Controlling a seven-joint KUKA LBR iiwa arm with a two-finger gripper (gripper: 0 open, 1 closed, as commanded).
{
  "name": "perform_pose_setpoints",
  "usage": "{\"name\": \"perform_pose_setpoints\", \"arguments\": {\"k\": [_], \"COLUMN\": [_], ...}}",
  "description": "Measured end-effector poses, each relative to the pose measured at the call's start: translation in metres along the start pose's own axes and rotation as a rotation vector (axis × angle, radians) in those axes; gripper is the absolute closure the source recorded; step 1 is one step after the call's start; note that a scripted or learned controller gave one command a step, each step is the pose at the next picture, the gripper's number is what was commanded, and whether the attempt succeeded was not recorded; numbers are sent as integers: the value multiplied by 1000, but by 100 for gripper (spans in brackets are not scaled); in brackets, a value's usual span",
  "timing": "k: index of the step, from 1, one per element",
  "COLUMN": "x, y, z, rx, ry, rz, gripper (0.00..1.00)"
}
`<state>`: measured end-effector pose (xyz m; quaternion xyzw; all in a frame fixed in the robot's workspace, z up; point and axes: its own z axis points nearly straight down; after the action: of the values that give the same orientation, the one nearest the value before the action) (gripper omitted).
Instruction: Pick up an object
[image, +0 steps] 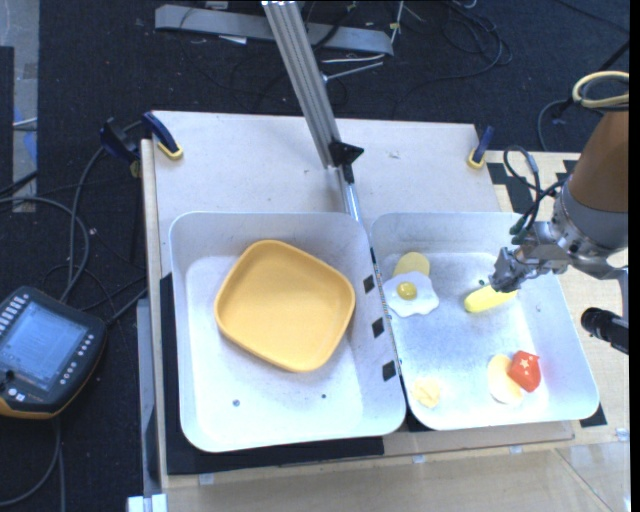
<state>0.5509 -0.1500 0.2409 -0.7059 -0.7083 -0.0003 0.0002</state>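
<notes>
Hand (507, 277) low in rt bin (560, 400), touching yellow piece (487, 298) just below-left; can't tell its state.

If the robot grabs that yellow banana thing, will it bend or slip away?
The banana looks like smooth moulded plastic, so it probably stays stiff rather than bending. Its glossy, curved shape may let it slide or swivel out of the gripper, which sits at its upper end. It looks small and likely light, so a nudge could skid it across the right bin.
</notes>
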Motion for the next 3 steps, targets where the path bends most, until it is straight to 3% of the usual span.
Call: {"name": "perform_pose_setpoints", "arguments": {"k": [3], "x": [149], "y": [-27], "z": [9], "rx": [1], "ry": [0], "rz": [-1], "gripper": [100]}}
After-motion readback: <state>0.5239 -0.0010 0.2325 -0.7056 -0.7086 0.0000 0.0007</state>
